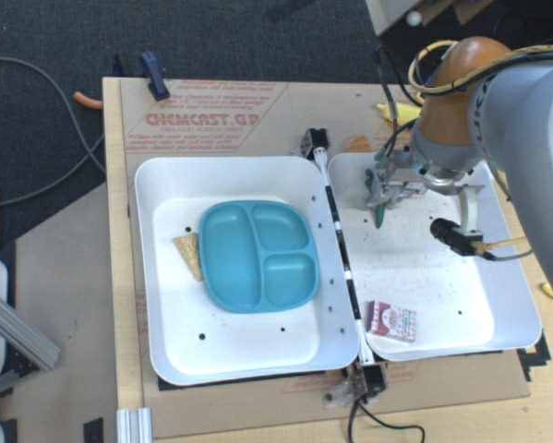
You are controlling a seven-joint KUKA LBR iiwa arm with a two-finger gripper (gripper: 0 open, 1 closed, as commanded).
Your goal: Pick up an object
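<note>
My gripper [378, 207] hangs over the far left part of the right bin [461, 326], pointing down just above the floor, with nothing visibly held. A small red and white packet [390, 321] lies flat near that bin's front left corner, well apart from the gripper. In the left bin [165, 330] rests a blue divided plate [258, 254]. A tan, sponge-like piece [188, 252] pokes out from under the plate's left edge.
The grey arm with its orange band [465, 72] covers the right bin's far right corner. A black fitting with a yellow cable [453, 235] hangs over that bin's middle. Clamps [315, 142] sit on the divider between the bins. A yellow item [398, 113] lies behind the right bin.
</note>
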